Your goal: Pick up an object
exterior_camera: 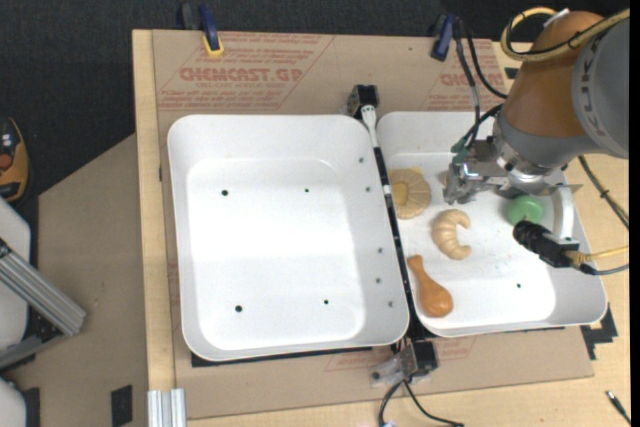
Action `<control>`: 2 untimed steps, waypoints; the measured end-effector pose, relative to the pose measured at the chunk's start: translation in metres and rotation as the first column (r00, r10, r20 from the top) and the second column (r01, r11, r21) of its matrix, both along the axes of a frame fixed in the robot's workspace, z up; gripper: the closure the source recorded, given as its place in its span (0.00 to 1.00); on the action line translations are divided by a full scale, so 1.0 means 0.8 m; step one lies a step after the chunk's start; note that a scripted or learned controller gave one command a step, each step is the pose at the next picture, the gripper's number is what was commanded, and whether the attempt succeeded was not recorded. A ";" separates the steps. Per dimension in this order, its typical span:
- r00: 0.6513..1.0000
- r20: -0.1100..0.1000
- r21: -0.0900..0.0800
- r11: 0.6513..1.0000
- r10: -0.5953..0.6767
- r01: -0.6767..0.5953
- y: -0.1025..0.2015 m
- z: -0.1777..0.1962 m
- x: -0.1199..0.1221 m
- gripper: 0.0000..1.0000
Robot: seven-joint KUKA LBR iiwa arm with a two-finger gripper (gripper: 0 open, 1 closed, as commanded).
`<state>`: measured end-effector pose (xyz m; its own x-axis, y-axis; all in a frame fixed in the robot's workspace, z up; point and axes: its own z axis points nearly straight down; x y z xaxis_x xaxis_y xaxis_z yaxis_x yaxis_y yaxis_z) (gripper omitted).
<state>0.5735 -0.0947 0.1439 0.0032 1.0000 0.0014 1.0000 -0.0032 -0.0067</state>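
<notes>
Start at the left bin [270, 245]: you will find its floor bare except for a few small dark dots, so nothing there concerns your pick. Take the seam where the two bins meet as your landmark.

Just right of that seam, in the right bin [560, 310], sits a round tan bun [408, 192], close against the dividing wall. Below and a little right of the bun lies a pale croissant [452, 234], curved, its long axis running roughly up and down the bin. Lower again, nearest the seam's front end, lies an orange drumstick-shaped piece [430, 289], its thin end pointing up toward the seam and its fat end toward the bin's front edge.

Further right from the seam, the gripper [466, 177] hangs over the upper middle of the right bin. You cannot tell from this angle how far its jaws stand apart, and nothing is visibly held between them. A green ball [524, 210] shows partly, tucked beside the wrist on the side far from the seam.

My judgement is that the croissant is your nearest candidate: it lies just below the gripper, slightly toward the seam. A grasp would want the jaws closing across its narrow width, so crosswise to that up-and-down axis.
</notes>
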 end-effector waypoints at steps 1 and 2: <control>1.000 0.005 -0.001 1.000 0.003 -0.003 0.001 0.003 0.002 0.00; 1.000 0.008 0.003 1.000 0.002 -0.002 -0.006 -0.073 0.008 0.00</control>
<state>0.5803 -0.0996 0.0857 0.0010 1.0000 0.0044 1.0000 -0.0010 0.0009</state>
